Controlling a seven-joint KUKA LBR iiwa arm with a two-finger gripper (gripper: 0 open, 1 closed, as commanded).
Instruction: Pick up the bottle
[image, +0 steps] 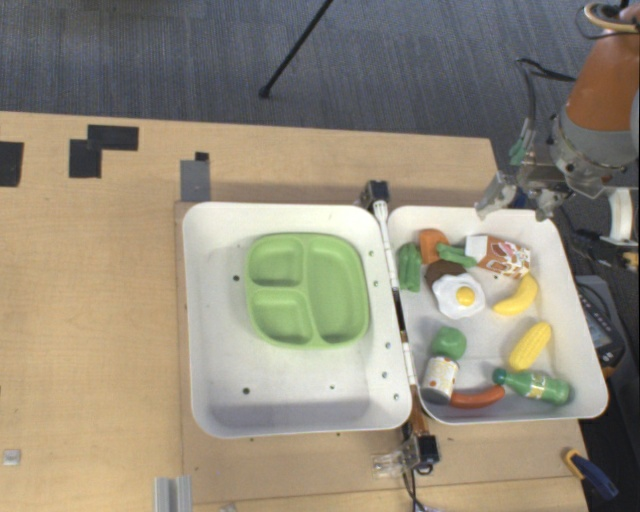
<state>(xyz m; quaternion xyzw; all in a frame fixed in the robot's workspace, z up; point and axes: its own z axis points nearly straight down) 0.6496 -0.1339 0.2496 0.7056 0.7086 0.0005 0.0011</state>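
A lime-green plastic tray with three compartments (305, 290) sits bare in the left white bin (215, 400), well apart from the action. Across the divider, the right white bin (585, 385) is packed with toy food: a green pepper (409, 267) by the left wall, an orange carrot with a green top (440, 247), a fried egg (459, 295), a small white carton with a printed face (497, 256), a yellow banana (518, 297), a yellow corn cob (530, 345), a green broccoli piece (449, 343), a small printed can (439, 376) and a red sausage (476, 398).

The task's target, a green plastic bottle with a yellow label (533, 386), lies on its side in the bin's near right corner, its neck touching or just beside the sausage and the corn cob close above it.

At upper right, the grey arm's gripper (518, 195) hangs over the bin's far rim, well apart from the bottle. The jaws appear slightly spread with nothing between them, though the angle makes this hard to confirm.

The risks look plain: the bottle lies close to the bin wall, so a finger may strike the rim; its round body could roll or squirt out under a closing pinch; and a descent slightly off could catch the sausage or corn instead.
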